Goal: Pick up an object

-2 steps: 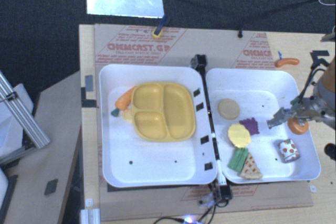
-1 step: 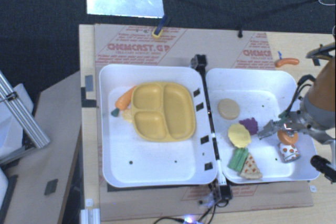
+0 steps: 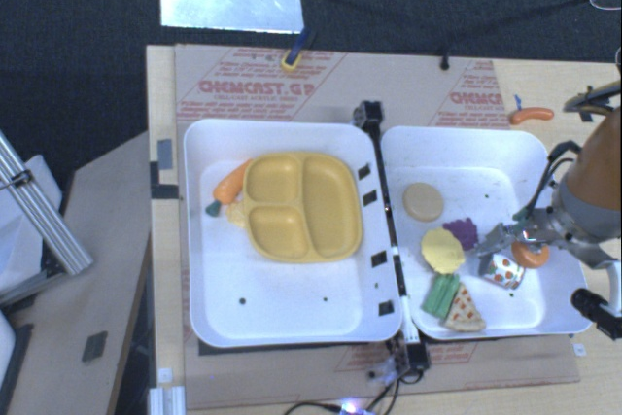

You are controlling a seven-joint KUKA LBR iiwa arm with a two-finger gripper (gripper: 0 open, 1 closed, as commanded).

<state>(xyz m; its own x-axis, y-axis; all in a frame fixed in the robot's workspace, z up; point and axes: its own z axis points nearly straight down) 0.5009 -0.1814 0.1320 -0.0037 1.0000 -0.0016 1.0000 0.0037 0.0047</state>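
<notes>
Pale wooden desk (image 3: 165, 258) carries printed protective sheet (image 3: 262, 83); two shallow white bins side by side, left (image 3: 282, 321), right (image 3: 525, 321); orange sausage-shaped toy (image 3: 531, 116) far right.

Robotics lab: bench (image 3: 457, 78), twin bins (image 3: 209, 238)

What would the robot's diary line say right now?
arm: over right bin | gripper: above small box | tray: left bin

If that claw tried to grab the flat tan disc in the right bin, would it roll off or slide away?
The tan disc lies flat on the right bin, so it probably won't roll. Its low, round edge gives fingers little to pinch, so it may slide on the smooth white floor. It looks like a light toy.
</notes>
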